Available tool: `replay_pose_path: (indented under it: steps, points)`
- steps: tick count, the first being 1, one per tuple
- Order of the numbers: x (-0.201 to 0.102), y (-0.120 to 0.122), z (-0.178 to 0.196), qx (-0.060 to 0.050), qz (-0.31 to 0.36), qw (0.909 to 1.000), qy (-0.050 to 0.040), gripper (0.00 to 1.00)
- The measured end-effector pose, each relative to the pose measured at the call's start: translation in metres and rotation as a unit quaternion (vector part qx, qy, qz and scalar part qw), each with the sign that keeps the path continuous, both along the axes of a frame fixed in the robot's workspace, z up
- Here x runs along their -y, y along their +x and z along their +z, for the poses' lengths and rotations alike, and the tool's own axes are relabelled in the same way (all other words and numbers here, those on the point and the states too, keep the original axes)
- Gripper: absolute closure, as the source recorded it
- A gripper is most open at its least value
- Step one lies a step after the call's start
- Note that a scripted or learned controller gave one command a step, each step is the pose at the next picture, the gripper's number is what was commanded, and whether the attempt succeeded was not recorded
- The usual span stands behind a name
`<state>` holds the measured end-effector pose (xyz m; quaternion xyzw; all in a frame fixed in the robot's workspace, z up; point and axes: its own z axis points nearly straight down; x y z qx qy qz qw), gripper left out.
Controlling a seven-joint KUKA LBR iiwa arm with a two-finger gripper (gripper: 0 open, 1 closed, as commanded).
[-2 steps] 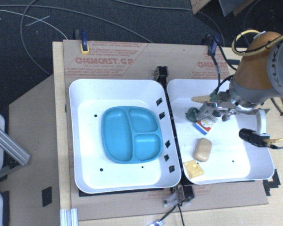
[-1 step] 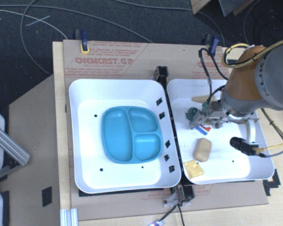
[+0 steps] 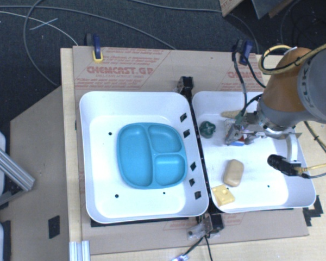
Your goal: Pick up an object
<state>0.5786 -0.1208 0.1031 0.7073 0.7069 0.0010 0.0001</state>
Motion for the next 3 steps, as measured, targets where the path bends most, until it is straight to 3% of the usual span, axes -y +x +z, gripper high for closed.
replay_pose_path:
  steps: [3]
  points:
    - [-0.002,0.005,0.161,0.002,0.001,1.0000,-0.0013,1.00]
